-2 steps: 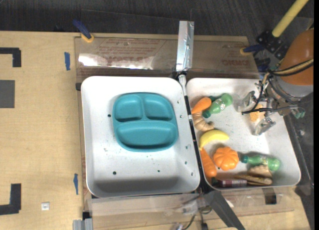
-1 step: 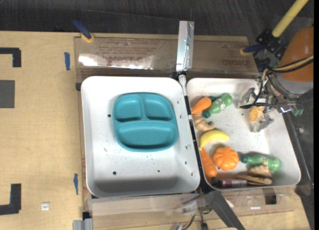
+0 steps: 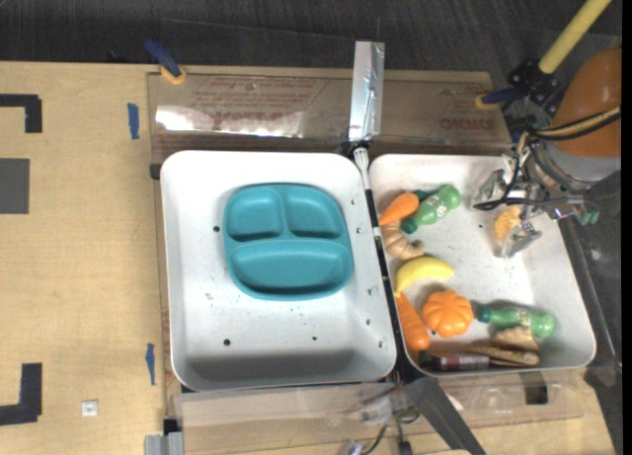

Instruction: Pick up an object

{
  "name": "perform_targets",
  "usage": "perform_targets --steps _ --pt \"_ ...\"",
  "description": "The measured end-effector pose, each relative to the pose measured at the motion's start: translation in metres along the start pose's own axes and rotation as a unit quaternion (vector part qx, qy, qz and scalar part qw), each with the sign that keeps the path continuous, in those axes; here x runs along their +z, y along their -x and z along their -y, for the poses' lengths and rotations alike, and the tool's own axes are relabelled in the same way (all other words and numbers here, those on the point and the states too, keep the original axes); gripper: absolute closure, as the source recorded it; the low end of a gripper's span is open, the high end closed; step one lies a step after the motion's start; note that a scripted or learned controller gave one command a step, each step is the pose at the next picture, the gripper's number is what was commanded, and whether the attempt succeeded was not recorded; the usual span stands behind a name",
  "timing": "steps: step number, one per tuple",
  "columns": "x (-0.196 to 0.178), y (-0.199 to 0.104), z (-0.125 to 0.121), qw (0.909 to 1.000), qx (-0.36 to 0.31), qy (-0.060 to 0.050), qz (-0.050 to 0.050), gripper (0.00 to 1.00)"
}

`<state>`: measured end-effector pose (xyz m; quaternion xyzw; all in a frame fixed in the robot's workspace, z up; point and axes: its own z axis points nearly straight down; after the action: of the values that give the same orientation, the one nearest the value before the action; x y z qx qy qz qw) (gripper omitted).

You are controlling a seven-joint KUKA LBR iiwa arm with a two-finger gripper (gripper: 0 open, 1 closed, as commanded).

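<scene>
Hovering low in the right bin point(image 3: 578, 275), gripper point(image 3: 513, 224) jaws possibly closing on a small orange-yellow object point(image 3: 507, 222); grip state unclear. Risking slip-out if merely pinching an edge.

Faint reddish print is showing on the clear plastic sheet point(image 3: 247, 103) taped behind the left bin point(image 3: 188, 344), and more of it on the brown panel point(image 3: 449, 103) behind the right bin point(image 3: 578, 325), but the letters are blurring too much to be read. Nothing else is bearing any legible text, label, brand or number.
</scene>
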<state>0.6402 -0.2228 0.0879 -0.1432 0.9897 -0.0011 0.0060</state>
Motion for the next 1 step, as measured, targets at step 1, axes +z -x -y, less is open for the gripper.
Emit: perform_targets --steps 1 --pt "-0.0149 0.0036 0.0008 1.0000 0.000 -0.003 0.006 1.00"
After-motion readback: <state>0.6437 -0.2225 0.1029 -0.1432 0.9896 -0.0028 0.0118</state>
